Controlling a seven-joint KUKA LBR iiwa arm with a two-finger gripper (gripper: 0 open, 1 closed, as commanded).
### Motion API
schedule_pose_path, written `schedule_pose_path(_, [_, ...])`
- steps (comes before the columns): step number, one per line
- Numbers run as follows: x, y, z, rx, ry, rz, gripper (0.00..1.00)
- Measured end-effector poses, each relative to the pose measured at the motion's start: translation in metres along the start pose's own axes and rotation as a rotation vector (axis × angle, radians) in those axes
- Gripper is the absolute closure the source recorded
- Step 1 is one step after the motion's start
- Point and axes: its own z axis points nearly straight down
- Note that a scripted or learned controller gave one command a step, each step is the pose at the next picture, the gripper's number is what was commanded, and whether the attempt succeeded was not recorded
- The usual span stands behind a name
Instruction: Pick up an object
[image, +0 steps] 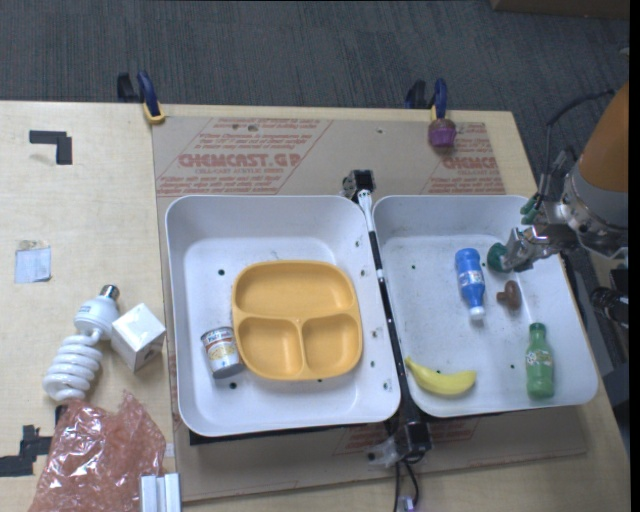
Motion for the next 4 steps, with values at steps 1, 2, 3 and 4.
schedule_pose_path(1, [-0.063, 0.054, 0.139, -0.001, -0.001, 0.002, 0.0])
schedule_pose_path(2, [-0.059, -0.016, 0.139, -0.001, 0.0, 0.002, 0.0])
schedule_pose_path(3, [-0.013, -0.084, 0.139, 0.0, 0.001, 0.003, 0.0])
schedule_pose_path(4, [-0.014, -0.083, 0.129, -0.002, 0.0, 0.005, 1.0])
